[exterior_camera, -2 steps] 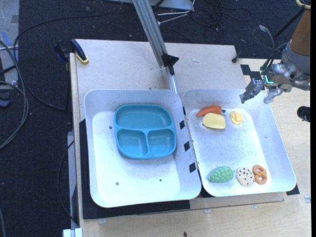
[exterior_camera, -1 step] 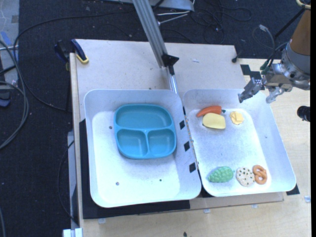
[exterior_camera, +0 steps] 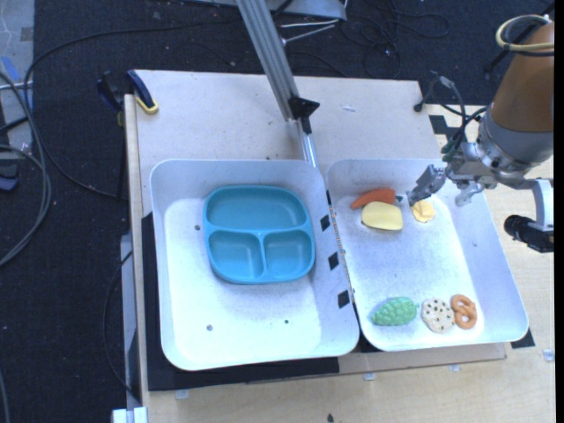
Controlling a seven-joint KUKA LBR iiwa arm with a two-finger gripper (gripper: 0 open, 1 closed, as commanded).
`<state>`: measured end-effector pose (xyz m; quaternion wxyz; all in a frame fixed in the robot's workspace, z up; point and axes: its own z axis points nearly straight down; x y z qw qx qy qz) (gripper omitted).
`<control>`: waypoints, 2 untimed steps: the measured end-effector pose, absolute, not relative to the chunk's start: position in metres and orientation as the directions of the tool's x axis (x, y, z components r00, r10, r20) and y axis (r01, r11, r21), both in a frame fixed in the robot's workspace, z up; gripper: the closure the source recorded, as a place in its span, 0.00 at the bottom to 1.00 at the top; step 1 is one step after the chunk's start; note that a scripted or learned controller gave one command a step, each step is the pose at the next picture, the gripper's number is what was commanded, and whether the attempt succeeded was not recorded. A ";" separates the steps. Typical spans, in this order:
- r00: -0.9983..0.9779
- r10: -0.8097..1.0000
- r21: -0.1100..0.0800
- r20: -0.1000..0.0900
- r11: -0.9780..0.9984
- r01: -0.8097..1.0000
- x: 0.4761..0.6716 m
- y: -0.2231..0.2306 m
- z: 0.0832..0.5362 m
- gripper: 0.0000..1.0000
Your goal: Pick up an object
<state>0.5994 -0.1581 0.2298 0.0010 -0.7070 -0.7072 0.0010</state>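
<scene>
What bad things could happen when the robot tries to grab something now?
The gripper is low among a tight bunch: a small yellow piece, a bigger yellow piece and an orange piece. It might push them apart or pinch two together. It is also near the right bin back wall and might bump it.

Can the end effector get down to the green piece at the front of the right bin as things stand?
Probably yes. The green piece lies in the open with nothing over it; the cookie beside it sits apart. The end effector hangs over the bin's far end.
</scene>
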 end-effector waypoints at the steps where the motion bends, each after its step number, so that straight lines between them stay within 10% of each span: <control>1: 0.000 1.000 -0.002 0.000 0.000 1.000 0.603 -0.159 0.187 0.00; 2: 0.000 1.000 -0.002 0.000 0.000 1.000 0.602 -0.156 0.144 0.00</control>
